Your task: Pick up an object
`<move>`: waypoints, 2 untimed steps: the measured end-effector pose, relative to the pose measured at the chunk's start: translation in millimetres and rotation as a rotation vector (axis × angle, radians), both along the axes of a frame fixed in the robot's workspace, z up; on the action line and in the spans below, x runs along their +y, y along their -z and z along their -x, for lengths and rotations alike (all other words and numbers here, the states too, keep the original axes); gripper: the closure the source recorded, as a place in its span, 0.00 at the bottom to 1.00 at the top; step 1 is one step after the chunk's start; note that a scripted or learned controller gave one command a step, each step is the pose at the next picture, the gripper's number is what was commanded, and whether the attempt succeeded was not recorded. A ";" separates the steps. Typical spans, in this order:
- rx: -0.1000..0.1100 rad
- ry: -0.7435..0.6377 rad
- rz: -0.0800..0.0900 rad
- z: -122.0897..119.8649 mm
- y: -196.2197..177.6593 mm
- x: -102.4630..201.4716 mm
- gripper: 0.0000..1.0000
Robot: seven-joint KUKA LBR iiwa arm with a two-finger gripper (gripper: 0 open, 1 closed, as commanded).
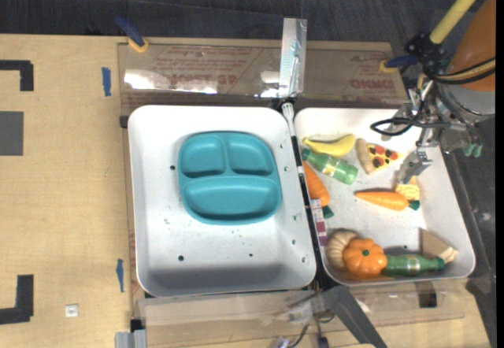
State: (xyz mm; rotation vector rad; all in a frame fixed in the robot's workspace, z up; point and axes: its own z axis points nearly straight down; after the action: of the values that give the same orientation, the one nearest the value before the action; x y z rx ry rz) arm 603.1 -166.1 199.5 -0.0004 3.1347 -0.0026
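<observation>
- The gripper point(413, 168) hangs over the right bin point(453, 216), near its far right side, with its tip just above the corn point(408, 194); nothing shows between its tips.
- The tips are small, grey and blurred against the white floor, so I cannot tell if the jaws are open or shut.
- Black cables loop round the wrist and hide part of it; the arm point(472, 47) comes in from the upper right, its orange band cut off by the frame edge.
- Just below the gripper lies a carrot point(383, 199), touching the corn at its right end.
- Left of the gripper sits a pizza slice point(376, 155), apart from it; further left a banana point(331, 145) lies over a green bottle point(333, 170).
- A second carrot point(316, 183) lies along the bin's left wall, partly hidden by the rim.
- At the near edge a pumpkin point(364, 257) overlaps a tan, round thing behind it that is hard to name; a dark green bottle point(413, 263) lies to its right, and a brown piece at the corner is too unclear to identify.
- The left bin point(157, 244) holds a teal tray point(229, 177) with three compartments, near its middle.
</observation>
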 end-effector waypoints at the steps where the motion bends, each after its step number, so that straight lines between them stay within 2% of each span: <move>1: -0.022 0.011 0.002 -6.2 90.5 0.9 0.00; 2: -0.004 0.107 -0.002 11.2 110.8 39.7 0.00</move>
State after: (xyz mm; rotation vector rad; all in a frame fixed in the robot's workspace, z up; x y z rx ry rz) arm 592.0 -126.4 88.7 0.1668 3.1266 -0.0005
